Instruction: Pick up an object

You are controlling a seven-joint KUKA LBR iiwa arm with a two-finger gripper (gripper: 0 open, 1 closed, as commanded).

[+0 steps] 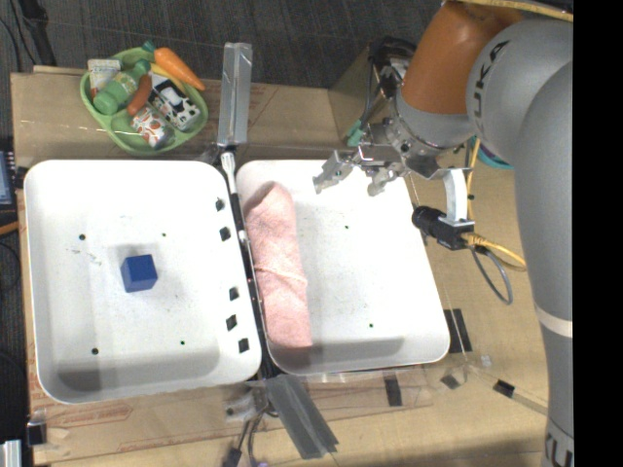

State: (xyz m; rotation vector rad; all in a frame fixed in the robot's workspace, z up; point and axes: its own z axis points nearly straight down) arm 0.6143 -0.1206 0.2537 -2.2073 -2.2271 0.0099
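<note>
Gripper (352,171) hovers over far edge of right bin (409,290), jaws spread apart, nothing between them. Rolled pink towel (278,266) lies lengthwise along right bin's left wall, well apart from gripper. Blue cube (139,272) sits alone in left bin (58,222), left of centre. Green bowl (102,120) with toy carrot (177,65) and other small items on counter (487,309) beyond left bin.
</note>
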